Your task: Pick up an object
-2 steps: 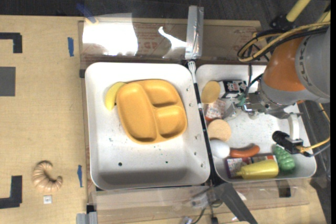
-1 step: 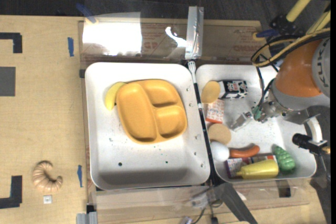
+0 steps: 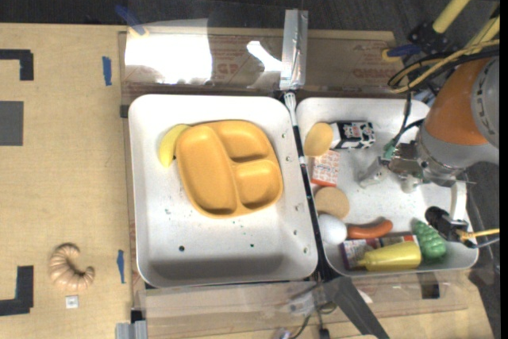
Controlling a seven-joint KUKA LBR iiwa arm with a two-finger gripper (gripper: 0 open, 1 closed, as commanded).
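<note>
My gripper (image 3: pixel 389 177) hangs over the middle of the right bin (image 3: pixel 381 111), its fingers apart above bare bin floor with nothing between them. Left of it lie a tan round bun (image 3: pixel 319 139), a small black-and-white carton (image 3: pixel 354 133), a red-and-white packet (image 3: pixel 325 168) and a brown cookie (image 3: pixel 332 202). Along the bin's near edge sit a white egg (image 3: pixel 331 232), a red sausage (image 3: pixel 370 230), a yellow bottle (image 3: pixel 390 256) and a green toy (image 3: pixel 432 242).
The left bin (image 3: pixel 151 234) holds an orange divided plate (image 3: pixel 228 167) with a yellow banana (image 3: pixel 167 145) tucked under its left side. A tan croissant-shaped toy (image 3: pixel 71 267) lies on the bench at far left. Yellow cables (image 3: pixel 444 63) run behind the arm.
</note>
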